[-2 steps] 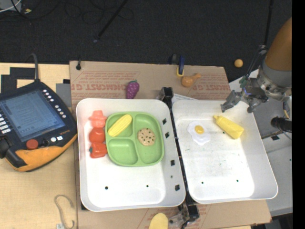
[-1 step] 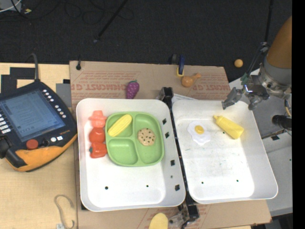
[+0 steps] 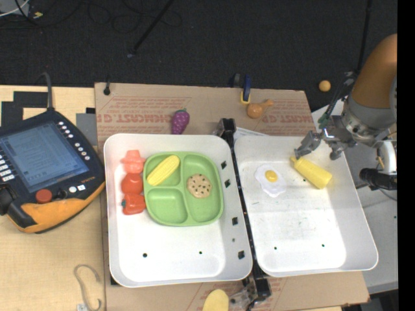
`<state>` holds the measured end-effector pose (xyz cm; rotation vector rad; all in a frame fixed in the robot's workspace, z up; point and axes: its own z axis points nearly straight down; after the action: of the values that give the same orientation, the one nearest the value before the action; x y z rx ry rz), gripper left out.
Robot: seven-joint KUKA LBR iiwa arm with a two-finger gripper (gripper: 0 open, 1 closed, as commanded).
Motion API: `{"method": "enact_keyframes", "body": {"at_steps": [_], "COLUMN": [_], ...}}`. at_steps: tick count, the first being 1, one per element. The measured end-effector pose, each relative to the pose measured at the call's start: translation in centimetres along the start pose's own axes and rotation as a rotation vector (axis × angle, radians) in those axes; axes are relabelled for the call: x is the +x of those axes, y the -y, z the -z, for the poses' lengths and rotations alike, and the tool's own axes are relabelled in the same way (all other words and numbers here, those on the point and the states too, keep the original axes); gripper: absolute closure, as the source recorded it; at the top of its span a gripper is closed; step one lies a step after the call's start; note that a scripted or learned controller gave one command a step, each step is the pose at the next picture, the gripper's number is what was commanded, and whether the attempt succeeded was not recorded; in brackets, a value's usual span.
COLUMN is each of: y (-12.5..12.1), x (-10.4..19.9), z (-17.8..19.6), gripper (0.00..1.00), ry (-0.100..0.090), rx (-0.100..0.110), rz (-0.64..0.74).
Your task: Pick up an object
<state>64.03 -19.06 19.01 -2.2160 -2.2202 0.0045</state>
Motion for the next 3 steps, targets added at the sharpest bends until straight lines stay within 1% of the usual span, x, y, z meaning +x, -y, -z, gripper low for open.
{"method": "enact_keyframes", "body": {"at_steps": [1,2,3], "y": [0.0,-0.2,-0.2], "x": [-0.7,-0.3,-0.3], "z": [-5.0,-10.2,-9.0], "gripper": [0.00,0.00,1.00], "ry": [0.000,0.000,0.001], "rx": [0.000,-0.002,-0.005], "rz": [0.000,0.005,0.005]}}
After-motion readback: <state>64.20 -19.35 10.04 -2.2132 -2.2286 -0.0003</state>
